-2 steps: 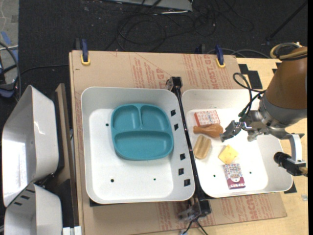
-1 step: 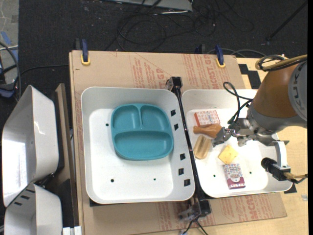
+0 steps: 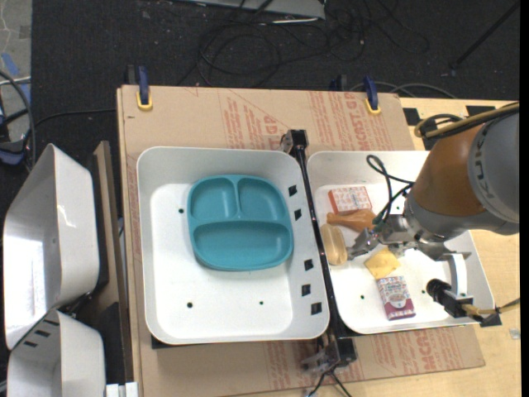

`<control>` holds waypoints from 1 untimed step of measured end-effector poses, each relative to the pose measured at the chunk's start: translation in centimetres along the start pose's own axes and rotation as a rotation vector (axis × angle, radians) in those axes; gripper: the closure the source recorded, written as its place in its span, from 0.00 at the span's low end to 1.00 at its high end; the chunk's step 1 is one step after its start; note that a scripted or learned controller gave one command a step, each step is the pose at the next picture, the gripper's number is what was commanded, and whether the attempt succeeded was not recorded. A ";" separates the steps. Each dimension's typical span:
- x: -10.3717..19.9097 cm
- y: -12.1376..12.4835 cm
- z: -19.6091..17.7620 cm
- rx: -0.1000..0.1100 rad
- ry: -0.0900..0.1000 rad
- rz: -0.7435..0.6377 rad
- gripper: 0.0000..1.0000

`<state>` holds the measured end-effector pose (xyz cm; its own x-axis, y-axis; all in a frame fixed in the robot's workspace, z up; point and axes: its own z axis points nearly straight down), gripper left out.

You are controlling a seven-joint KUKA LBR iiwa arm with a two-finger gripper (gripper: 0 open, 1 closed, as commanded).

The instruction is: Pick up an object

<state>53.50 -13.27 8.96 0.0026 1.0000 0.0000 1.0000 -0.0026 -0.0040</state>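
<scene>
Bench is seen to bear 2 white bins side by side. Left bin holds a teal divided plate, lying flat toward its upper middle. Right bin holds several small items, clustered in its left half.

Gripper is lowered into the right bin, with the arm reaching in from the right. Its state cannot be told from this view.

Items noted around it:
- a red and white packet, lying above the gripper and apart from it;
- an orange-brown piece, just above the gripper;
- a tan roll, just to the gripper's left, near the bin's left wall;
- a yellow piece, just below and to the right of the gripper;
- a pink-labelled box, lying below the yellow piece.

No item is seen to be lifted; all appear to rest on the bin floor.
</scene>
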 end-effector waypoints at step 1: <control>0.0 0.1 -1.2 -0.003 0.001 0.002 1.00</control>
<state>53.61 -13.23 10.20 0.0042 1.0000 0.0007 1.0000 -0.0042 -0.0008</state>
